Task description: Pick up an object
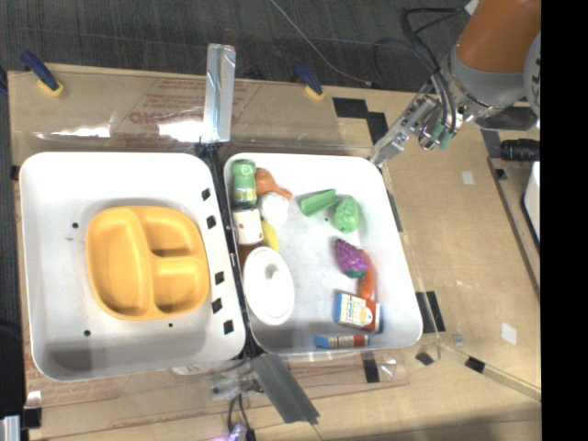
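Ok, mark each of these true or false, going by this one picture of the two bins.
1. The yellow divided tray lies in the left bin. True.
2. The pincer grips the purple toy. False: it sits outside the right bin, near its upper right corner, with nothing seen between its tips.
3. The white round lid lies in the right bin. True.
4. The small bottle rests on the tray. False: it lies along the right bin's left wall.
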### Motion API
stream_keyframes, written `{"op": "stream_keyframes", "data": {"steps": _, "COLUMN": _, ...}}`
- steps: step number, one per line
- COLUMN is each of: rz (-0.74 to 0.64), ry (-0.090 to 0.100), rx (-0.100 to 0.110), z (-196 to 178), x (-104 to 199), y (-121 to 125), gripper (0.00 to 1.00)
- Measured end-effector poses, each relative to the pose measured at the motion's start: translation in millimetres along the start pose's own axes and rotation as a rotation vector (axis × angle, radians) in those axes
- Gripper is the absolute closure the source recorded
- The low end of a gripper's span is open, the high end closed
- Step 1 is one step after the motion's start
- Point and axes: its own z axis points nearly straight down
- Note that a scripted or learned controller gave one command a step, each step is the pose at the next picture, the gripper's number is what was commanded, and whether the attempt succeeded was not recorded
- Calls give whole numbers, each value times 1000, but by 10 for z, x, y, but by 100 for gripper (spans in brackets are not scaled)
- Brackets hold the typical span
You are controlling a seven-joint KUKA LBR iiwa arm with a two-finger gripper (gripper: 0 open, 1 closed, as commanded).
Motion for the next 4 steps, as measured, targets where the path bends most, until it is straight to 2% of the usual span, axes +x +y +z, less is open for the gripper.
{"op": "stream_keyframes", "data": {"steps": 1, "rz": 266, "ry": 7, "rx": 3, "z": 469, "x": 771, "y": -214, "gripper": 100}}
{"op": "stream_keyframes", "data": {"steps": 2, "rz": 427, "ry": 3, "rx": 1, "z": 140, "x": 310, "y": 269, "gripper": 100}}
{"op": "stream_keyframes", "data": {"steps": 3, "rz": 549, "ry": 7, "rx": 5, "z": 468, "x": 899, "y": 112, "gripper": 100}}
{"op": "stream_keyframes", "data": {"steps": 4, "rz": 601, "ry": 6, "rx": 5, "z": 560, "x": 160, "y": 689, "gripper": 100}}
